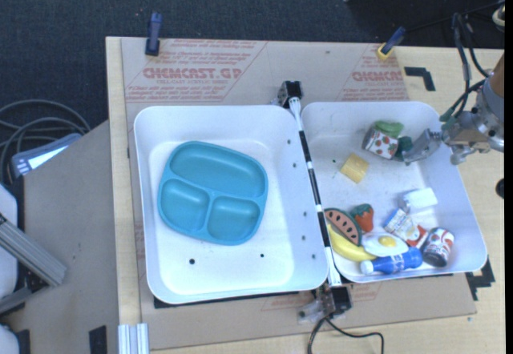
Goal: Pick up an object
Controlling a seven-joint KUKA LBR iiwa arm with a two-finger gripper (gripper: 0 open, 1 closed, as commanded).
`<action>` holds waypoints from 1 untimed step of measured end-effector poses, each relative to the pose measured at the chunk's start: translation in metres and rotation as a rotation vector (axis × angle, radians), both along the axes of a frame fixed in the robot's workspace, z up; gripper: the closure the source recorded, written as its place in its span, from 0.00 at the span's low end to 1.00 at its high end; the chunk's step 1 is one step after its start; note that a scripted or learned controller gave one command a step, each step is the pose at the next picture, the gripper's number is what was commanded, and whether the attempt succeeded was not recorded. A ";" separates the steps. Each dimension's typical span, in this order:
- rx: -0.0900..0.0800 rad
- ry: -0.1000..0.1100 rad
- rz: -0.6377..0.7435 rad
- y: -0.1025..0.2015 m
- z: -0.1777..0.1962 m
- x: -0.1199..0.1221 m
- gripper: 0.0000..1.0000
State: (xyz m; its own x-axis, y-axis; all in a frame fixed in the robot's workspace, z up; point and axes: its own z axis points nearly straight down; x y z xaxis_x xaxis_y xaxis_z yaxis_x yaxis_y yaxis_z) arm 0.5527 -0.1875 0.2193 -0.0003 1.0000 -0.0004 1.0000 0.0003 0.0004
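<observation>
Two white bins sit side by side on the counter (pixel 240 64). The left bin (pixel 152 128) holds a blue divided plate (pixel 212 192). The right bin (pixel 461 208) has open floor mid-left; toys crowd its front edge, including a banana (pixel 346 245). The gripper (pixel 422 144) hovers beside a dice-patterned cube (pixel 382 142); whether its jaws are open, I cannot tell.

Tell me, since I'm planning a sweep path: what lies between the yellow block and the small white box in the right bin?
In the camera view, only bare white bin floor lies between the yellow block and the small white box.

Open bin floor (pixel 341 136) lies left of my fingers (pixel 418 146); a dice-like cube (pixel 381 142) crowds just beside them, cheese wedge (pixel 354 168) beyond.
</observation>
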 end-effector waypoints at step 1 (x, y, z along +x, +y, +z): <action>0.001 0.001 0.001 0.061 -0.135 -0.024 0.00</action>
State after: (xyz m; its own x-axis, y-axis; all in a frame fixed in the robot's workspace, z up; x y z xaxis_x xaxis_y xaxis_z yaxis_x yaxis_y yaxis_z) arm 0.5285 -0.1266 0.0844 -0.0012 1.0000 0.0005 1.0000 0.0012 -0.0003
